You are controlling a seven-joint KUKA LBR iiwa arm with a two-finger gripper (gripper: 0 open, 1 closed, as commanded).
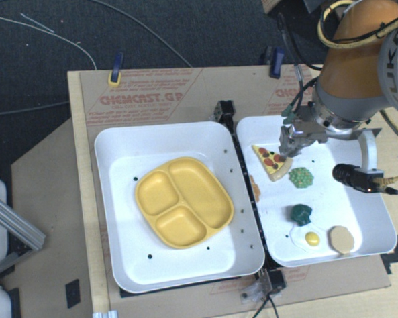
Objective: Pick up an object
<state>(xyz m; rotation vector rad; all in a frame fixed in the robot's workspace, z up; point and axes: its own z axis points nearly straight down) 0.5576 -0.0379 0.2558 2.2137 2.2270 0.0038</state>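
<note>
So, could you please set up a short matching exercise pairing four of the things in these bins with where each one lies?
Things:
1. yellow divided tray
2. pizza slice
3. fried egg
4. green broccoli piece

Places:
A. near edge of the right bin, beside the tan round piece
B. middle of the right bin, just nearer than the pizza
C. in the left bin
D. far part of the right bin, under the gripper

Pairs: 1-C, 2-D, 3-A, 4-B
</note>
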